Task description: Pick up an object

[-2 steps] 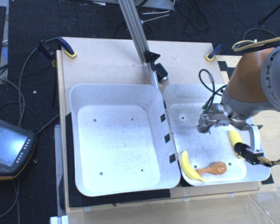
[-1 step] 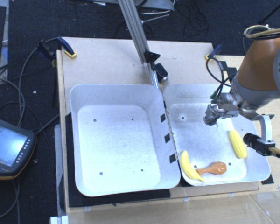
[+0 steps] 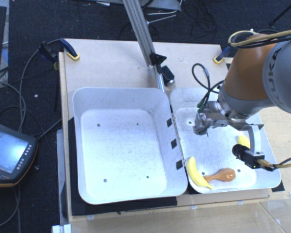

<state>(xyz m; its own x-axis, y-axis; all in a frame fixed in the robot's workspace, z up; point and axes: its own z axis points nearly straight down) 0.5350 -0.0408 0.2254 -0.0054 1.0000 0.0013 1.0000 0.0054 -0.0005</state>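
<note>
The pale wooden worktop [image 3: 116, 62] carries two shallow white bins side by side, with dark floor and loose cables around it. The left bin [image 3: 121, 144] is the larger in view; the right bin [image 3: 184, 111] sits against it and holds the objects. The grey arm [image 3: 259, 76], with its orange band, reaches in from the right and hangs over the right bin, its jaws [image 3: 202, 128] low above the bin's upper middle floor; how far apart they stand cannot be told, and nothing can be seen between them. A yellow banana [image 3: 196, 173] lies at the bin's near left corner, well apart from the jaws and nearer the camera. Just beside it, to the right, lies a brown drumstick-shaped toy [image 3: 221, 175], its thin end touching or almost touching the banana. A smaller yellow piece [image 3: 242, 141] shows by the bin's right side, partly hidden behind the arm's black fittings. A handheld control pendant [image 3: 9, 154] lies on the floor at left.
</note>
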